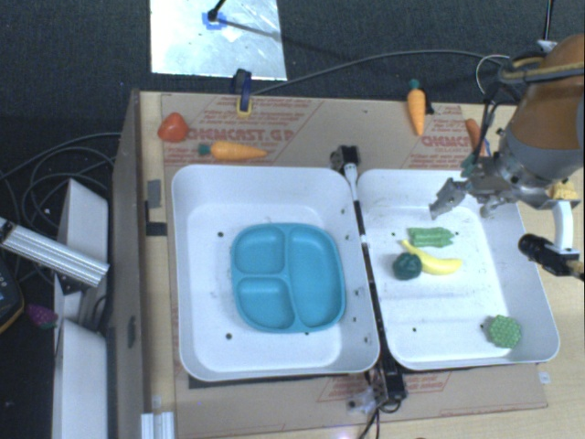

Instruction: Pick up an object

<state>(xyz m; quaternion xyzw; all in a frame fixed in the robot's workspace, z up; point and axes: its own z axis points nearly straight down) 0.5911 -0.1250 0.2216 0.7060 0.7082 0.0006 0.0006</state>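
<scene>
Gripper (pixel 468 198) hovering with fingers spread, holding nothing, above right bin (pixel 530 291); toy banana (pixel 435 262) looking light, stiff, slick—gripping across its mid-body seeming best.

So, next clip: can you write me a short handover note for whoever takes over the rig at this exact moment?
Pincer: open, nothing between its fingers, poised over the upper part of the right bin.
Objects in the right bin: green flat piece, yellow banana just below it, dark green round item touching the banana's left end, green knobbly item alone near the lower right corner.
Left bin: blue divided plate.
Done: arm is over the bin.
Left: descend, close on one object, lift. The green flat piece looks nearest.
</scene>
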